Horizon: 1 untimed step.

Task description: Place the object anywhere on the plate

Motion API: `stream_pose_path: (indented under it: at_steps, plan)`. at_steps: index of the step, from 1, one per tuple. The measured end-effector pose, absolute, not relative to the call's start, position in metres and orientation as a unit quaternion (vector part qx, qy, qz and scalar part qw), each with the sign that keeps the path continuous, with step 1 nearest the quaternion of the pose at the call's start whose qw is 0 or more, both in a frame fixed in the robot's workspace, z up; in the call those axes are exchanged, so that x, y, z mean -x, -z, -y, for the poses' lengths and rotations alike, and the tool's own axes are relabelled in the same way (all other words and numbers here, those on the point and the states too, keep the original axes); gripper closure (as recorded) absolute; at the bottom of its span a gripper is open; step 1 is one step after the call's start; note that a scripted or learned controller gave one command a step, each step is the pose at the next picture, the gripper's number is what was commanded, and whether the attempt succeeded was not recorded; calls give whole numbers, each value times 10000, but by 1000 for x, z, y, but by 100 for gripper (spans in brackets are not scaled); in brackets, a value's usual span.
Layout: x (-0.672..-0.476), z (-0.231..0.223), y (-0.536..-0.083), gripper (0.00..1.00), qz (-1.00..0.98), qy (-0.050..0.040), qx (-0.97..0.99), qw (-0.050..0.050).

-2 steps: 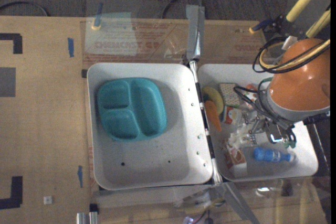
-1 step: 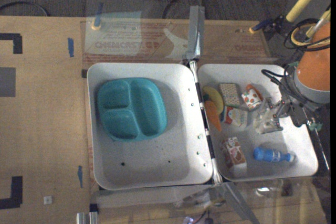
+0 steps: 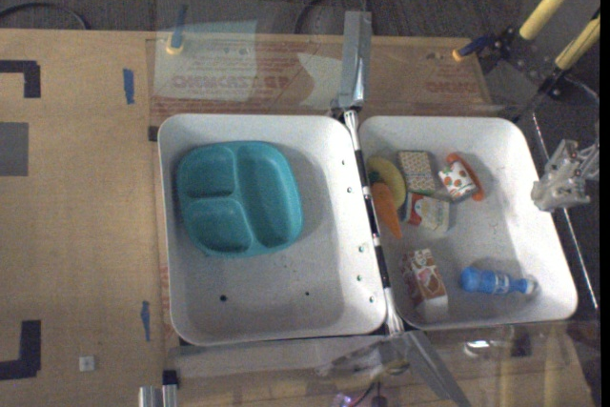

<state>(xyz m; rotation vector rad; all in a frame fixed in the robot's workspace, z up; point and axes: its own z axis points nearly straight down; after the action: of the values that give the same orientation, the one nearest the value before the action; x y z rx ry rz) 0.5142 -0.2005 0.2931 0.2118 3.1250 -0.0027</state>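
The task names no single object. The candidates all lie in the right bin (image 3: 534,148): a banana (image 3: 386,174) and a carrot (image 3: 387,210) against its left wall, a small patterned box (image 3: 416,171), a red and white packet (image 3: 459,177), a small cup (image 3: 429,213), a carton (image 3: 425,277) and a blue bottle (image 3: 494,281) lying on its side, its long axis across the bin. The plate (image 3: 238,197), teal with three compartments, sits in the left bin (image 3: 286,300), nothing on it.

The gripper (image 3: 562,178) is at the right rim of the right bin, so every object lies to its left and the plate lies further left, beyond the wall between the bins. Nearest seem the bottle and the packet. Nothing is visible in the gripper, and I cannot tell how it is set; it is too small and pale here.
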Motion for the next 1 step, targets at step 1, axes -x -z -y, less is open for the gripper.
stream_pose_path:
  at_steps: [1]
  plan:
    - [-495, 224, -285, 100, -9977, 1, -673, 23]
